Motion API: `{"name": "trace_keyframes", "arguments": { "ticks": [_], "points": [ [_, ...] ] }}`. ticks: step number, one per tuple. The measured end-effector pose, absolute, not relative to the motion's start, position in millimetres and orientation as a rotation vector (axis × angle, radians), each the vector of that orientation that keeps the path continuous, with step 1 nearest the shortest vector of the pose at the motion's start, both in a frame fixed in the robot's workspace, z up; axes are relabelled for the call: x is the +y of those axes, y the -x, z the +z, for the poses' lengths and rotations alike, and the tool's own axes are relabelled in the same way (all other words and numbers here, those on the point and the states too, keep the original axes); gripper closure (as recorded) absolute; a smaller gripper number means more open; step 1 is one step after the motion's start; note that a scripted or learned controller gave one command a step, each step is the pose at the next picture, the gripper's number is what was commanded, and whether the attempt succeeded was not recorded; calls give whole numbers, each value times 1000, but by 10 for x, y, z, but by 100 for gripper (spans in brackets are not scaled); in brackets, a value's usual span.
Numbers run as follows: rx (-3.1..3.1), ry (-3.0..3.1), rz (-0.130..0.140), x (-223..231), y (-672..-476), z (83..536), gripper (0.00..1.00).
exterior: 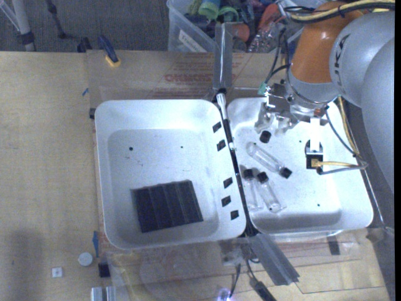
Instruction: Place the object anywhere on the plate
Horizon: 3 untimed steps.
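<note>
A black ribbed plate lies flat in the front part of the left bin. Several clear vials with black caps lie in the right bin: one slanted vial in the middle and two more nearer the front by the divider. My gripper hangs over the back left part of the right bin, just behind the slanted vial. A small black cap sits right below the gripper; whether it is touching the gripper is unclear.
A row of black clips runs along the divider between the bins. A yellow and white cable fitting hangs from the wrist over the right bin. A clear tub of colourful items stands behind the bins.
</note>
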<state>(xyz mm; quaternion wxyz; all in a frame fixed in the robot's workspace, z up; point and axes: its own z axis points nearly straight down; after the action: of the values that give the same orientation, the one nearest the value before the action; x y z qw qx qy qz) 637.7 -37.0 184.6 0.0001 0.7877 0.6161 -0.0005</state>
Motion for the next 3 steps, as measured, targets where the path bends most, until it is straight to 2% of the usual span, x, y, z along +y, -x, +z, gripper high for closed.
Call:
{"name": "trace_keyframes", "arguments": {
  "ticks": [1,2,3],
  "points": [
    [1965,-2451,0,-5,-5976,2936,100],
    [2221,-2220,2,767,-6320,4200,100],
    [2578,-1797,-2,-104,-6102,4356,100]
  ]
}}
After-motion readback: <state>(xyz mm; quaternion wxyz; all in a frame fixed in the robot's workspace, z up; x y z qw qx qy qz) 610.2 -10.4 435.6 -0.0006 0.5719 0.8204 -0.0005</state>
